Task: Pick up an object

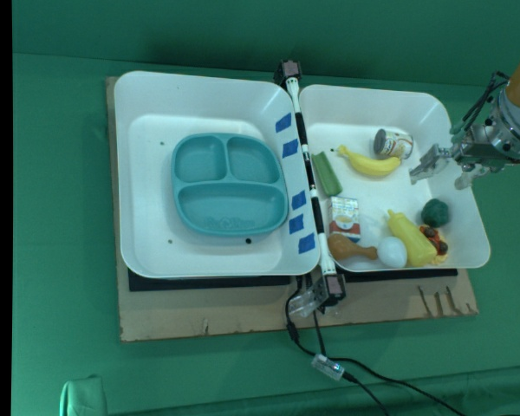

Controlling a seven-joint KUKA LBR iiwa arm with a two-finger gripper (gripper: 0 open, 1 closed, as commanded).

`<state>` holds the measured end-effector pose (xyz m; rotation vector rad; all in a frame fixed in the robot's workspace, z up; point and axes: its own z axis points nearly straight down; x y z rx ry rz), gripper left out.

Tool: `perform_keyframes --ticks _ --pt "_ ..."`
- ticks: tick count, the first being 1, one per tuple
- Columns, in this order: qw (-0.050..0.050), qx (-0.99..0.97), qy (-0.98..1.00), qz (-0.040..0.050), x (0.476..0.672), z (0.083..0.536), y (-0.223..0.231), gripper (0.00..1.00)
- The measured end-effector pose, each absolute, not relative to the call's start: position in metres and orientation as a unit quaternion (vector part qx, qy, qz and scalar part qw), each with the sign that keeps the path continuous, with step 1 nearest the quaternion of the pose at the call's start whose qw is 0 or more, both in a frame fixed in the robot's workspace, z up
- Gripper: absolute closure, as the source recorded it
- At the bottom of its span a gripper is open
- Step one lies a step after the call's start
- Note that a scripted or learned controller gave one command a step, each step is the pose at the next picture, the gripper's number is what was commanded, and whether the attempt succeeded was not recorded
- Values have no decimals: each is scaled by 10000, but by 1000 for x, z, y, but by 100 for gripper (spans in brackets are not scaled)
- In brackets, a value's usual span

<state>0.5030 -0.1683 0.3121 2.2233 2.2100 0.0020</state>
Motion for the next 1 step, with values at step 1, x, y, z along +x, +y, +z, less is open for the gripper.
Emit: perform_keyframes --ticks 1 --pt "31 7093 7049 -5 576 198 -189 0"
